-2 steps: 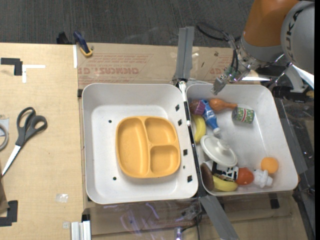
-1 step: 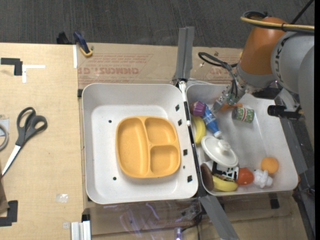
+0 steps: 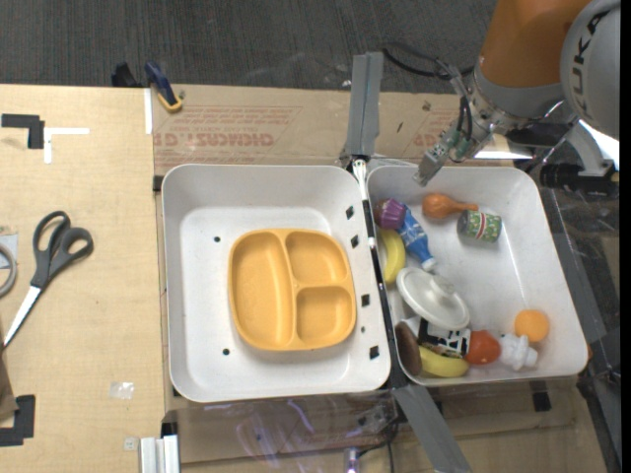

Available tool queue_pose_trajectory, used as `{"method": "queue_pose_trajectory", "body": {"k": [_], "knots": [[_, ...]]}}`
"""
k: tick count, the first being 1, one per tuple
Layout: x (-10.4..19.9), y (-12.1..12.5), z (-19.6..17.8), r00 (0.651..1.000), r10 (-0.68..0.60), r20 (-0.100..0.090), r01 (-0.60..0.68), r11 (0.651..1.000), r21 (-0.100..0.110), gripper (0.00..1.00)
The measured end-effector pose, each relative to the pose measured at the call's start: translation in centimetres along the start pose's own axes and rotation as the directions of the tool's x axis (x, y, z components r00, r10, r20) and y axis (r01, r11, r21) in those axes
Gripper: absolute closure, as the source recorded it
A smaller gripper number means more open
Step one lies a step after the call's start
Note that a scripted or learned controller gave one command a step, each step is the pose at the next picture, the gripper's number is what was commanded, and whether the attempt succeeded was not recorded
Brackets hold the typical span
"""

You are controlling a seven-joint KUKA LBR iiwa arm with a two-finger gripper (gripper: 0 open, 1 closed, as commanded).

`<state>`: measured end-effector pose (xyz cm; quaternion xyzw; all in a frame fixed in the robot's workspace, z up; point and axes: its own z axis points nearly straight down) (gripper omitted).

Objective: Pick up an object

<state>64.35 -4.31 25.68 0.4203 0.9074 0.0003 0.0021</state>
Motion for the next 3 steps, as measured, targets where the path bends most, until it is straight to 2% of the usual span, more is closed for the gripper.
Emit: {"method": "queue_pose_trajectory", "body": {"k": [1, 2, 3], "knots": [[-6.2, -7.7, -4.6, 0.982, -0.187, 0.001, 0.187, 0.982, 0.001, 1.0], [-6.1, -7.7, -4.6, 0.982, -0.188, 0.001, 0.188, 0.982, 0.001, 0.0], [-4.3, -6.2, 12.8, 0.995, -0.104, -0.003, 0.104, 0.995, 0.002, 0.0]]}}
